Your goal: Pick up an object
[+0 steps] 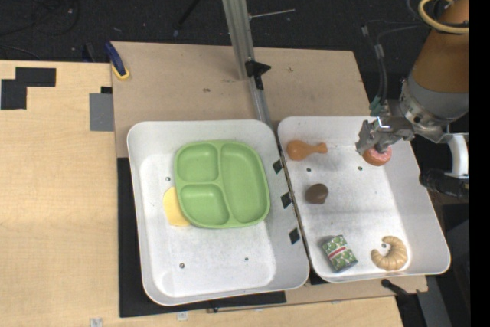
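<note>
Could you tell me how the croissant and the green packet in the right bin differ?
The croissant is tan and curved; the green packet is boxy with a printed pattern. The croissant lies nearer the bin's right wall, the packet further left. Both sit apart from the gripper, along the bin's near edge.

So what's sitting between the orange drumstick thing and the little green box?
In the camera view, a small brown round object lies on the right bin floor between the orange drumstick above it and the green box below.

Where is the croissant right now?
The croissant lies in the near right corner of the right-hand bin, just right of the small green packet.
</note>
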Tool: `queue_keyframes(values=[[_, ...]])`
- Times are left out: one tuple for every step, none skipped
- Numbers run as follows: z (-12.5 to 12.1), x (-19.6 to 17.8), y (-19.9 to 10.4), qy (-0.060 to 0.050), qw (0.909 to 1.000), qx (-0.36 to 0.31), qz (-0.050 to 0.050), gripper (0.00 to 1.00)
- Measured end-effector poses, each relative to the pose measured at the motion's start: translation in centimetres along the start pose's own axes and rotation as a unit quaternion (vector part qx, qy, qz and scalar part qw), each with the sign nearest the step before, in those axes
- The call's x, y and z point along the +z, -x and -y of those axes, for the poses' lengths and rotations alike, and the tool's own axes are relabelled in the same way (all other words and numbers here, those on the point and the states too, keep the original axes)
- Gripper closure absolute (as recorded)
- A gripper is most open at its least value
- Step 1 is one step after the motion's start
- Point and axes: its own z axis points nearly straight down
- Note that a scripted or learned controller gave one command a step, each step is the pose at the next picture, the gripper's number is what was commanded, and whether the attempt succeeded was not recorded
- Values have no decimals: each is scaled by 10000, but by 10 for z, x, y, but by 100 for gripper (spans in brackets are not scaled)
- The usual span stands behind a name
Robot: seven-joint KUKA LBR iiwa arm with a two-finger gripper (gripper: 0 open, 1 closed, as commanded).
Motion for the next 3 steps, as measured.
queue_keyframes(values=[[15, 4, -54, -41, 10000, -15, -15, 100], [27, 7, -108, -43, 10000, -19, -16, 100], [29, 23, -159, -49, 10000, -18, -14, 100]])
